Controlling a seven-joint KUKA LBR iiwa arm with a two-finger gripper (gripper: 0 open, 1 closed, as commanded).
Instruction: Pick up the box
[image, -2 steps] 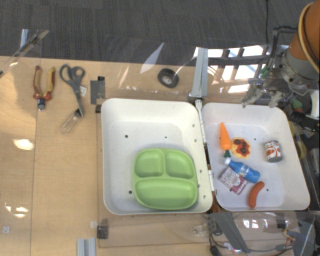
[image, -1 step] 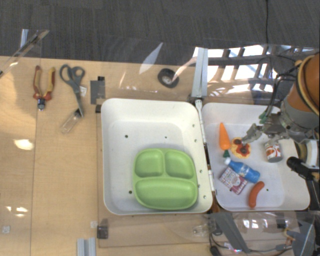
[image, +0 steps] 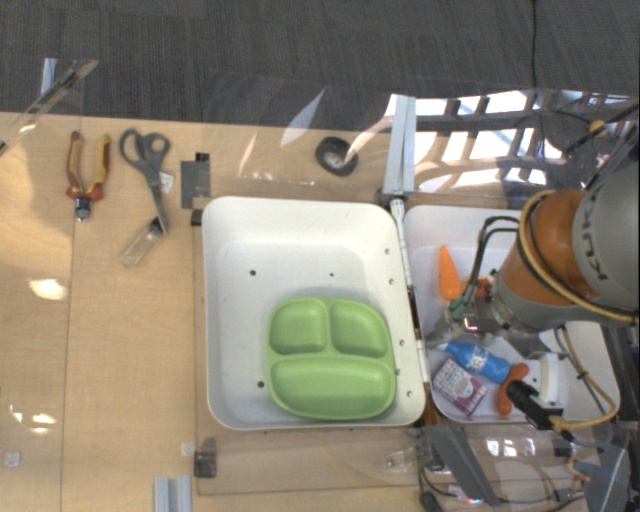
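Observation:
The box (image: 458, 386) is a small flat pack with a maroon border and a pale printed face. It lies at the front left of the right bin (image: 425, 228), close to the bin's near wall. My gripper (image: 468, 308) hangs over the middle of that bin, behind the box and apart from it, just above a blue bottle (image: 478, 361). The grey arm with its orange band (image: 555, 245) comes in from the right and covers much of the bin's right half.
An orange carrot-shaped piece (image: 449, 271) lies behind the gripper and a red piece (image: 512, 386) sits right of the box. The left bin (image: 240, 240) holds a green divided plate (image: 330, 357). Pliers (image: 86, 173) and scissors (image: 148, 168) rest on the bench at far left.

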